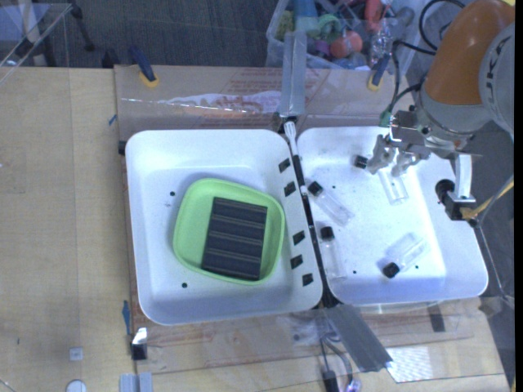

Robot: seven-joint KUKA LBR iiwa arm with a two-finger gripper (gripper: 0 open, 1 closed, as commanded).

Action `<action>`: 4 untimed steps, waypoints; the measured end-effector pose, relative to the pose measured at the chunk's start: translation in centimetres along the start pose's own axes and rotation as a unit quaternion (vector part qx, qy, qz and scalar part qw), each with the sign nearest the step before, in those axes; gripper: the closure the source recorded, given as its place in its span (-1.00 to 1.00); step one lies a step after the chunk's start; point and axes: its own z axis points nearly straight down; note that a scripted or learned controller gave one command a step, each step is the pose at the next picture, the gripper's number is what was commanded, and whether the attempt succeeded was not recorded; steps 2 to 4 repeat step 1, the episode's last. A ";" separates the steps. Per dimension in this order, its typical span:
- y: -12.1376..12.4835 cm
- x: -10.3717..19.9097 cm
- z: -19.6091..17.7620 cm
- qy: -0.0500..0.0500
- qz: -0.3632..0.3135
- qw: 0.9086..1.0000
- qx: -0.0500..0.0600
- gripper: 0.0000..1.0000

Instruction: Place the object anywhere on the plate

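A lime green square plate (186, 219) lies in the left bin (151, 170). On it rests a dark grey ridged block (235, 237), flat and covering most of the plate's middle. My gripper (391, 160) hangs over the far part of the right bin (458, 276), well away from the plate. A small clear vial with a black cap (362, 162) lies right by the gripper's left side, and another clear vial (396, 189) sits just below it. Whether either one touches the gripper is unclear.
More clear vials with black caps lie in the right bin: one near the divider (328, 208), one lower by the divider (326, 239), one at the front right (404, 256). A crate of coloured toys (343, 15) stands behind the bins.
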 end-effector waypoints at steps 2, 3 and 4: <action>0.0 0.0 0.0 0.000 0.000 1.000 0.000 -1.00; 0.0 0.0 0.0 0.000 0.000 1.000 0.000 -1.00; 0.0 0.0 0.0 0.000 0.000 1.000 0.000 -1.00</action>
